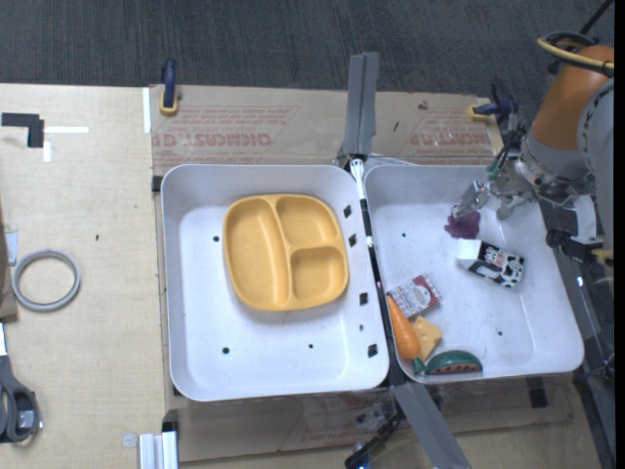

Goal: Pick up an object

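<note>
Arm cut by right edge; scissors cut by left edge.

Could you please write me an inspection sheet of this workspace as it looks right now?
Surface: two white bins side by side, left bin and right bin, on a wooden bench.
Job's things: in the right bin, a purple object, a black-and-white packet, a red-printed packet, a carrot and a green-rimmed object.
Clutter: a yellow divided plate in the left bin; a grey ring and scissors on the bench.
Grippers: tool low at the right bin's far side, just above the purple object; grasp not confirmed.
Cables: yellow hose looping over the arm.
Surroundings: dark carpet; clamps holding cardboard.
</note>
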`<state>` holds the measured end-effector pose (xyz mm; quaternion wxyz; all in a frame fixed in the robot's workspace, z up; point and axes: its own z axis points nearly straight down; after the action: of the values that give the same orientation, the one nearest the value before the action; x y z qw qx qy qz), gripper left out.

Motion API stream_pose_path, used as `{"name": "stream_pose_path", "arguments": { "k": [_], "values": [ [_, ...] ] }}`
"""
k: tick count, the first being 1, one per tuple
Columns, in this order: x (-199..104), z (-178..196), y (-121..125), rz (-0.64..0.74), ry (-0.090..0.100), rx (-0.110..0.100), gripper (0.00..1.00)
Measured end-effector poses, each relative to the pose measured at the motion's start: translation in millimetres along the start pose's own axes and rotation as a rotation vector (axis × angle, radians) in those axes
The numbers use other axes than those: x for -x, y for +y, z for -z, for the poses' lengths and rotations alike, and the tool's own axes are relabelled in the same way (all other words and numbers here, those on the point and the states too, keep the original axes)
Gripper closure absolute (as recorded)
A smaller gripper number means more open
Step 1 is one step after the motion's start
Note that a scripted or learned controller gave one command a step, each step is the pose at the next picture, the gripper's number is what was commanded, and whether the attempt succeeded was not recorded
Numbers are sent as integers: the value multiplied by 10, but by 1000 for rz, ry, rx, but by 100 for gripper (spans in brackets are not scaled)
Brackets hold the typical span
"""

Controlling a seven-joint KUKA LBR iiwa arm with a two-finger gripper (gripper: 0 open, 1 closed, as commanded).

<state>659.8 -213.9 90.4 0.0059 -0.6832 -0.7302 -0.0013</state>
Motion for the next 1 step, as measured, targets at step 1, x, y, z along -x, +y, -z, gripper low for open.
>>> {"name": "stream_pose_path", "arguments": {
  "k": [1],
  "values": [
    [-420,5,-735,124,-11,5,0]
  ]
}}
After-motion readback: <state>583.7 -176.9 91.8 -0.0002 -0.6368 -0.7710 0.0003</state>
